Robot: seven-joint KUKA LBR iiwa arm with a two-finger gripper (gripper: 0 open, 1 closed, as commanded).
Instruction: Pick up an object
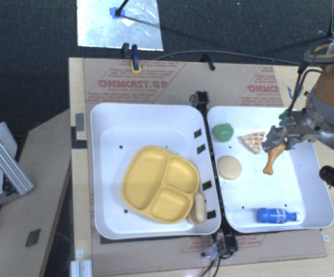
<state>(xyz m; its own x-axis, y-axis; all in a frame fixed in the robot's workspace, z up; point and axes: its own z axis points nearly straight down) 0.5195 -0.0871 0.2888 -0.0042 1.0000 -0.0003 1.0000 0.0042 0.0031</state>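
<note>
Blue bottle lies below pincer grasping orange drumstick (waffle, beige disc nearby).

Two bins side by side on bench. Left bin: divided tray at centre, bread roll touching tray's near right corner. Right bin: round ball at far left, waffle piece right of ball, flat disc nearer than ball, bottle lying near front wall. Drumstick right of waffle piece, upper end at gripper. Clamp behind left bin.
</note>
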